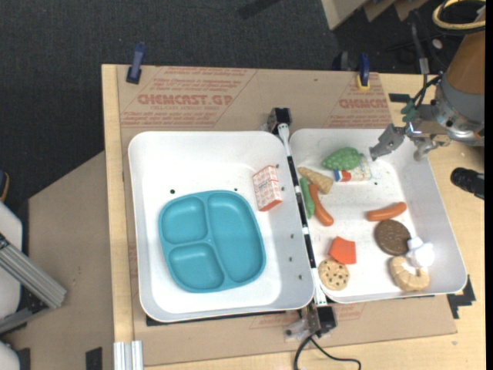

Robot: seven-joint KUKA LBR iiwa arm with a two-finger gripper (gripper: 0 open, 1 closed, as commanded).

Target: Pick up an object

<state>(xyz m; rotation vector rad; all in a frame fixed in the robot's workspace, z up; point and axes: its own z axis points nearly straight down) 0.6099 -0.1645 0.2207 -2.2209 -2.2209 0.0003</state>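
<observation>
Across two white bins (154,160) — one teal tray (212,240), one carton (267,187), two sausages (385,212); claw (400,141) spread, unladen.

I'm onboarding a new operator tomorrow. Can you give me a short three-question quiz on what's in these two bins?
1. True or false: the teal divided plate lies in the same bin as the small red-and-white carton.
2. Multiple choice: which item lies nearest the gripper? A) chocolate-chip cookie B) green leafy toy C) orange block
3. Fill in: the dark brown disc lies just below the ____.

Key: 1 true; 2 B; 3 sausage
</observation>
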